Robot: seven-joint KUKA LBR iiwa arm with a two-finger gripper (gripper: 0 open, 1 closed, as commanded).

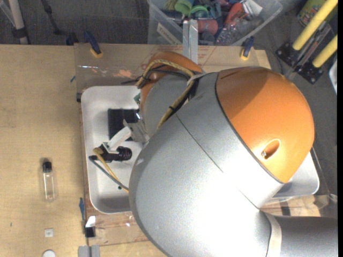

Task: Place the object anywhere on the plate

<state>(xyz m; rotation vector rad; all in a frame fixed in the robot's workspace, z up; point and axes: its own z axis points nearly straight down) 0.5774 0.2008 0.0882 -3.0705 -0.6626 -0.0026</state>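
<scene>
My grey arm with its orange band (pixel 268 122) reaches in from the right and covers most of both bins. Its wrist and gripper (pixel 140 116) hang low over the left white bin (pixel 99 191), near that bin's middle. An orange-brown curved rim (pixel 171 60), perhaps the plate, peeks out behind the wrist at the bin's far end. A small teal-green bit (pixel 138 97) shows right beside the wrist. Whatever lies under the arm is hidden.
A clear vial with a dark cap (pixel 48 180) lies on the wooden bench left of the bins. A clear tub of coloured toys (pixel 214 9) stands behind the bench. Blue clamps (pixel 95 50) hold the far edge. The right bin's corner (pixel 311 183) shows past the arm.
</scene>
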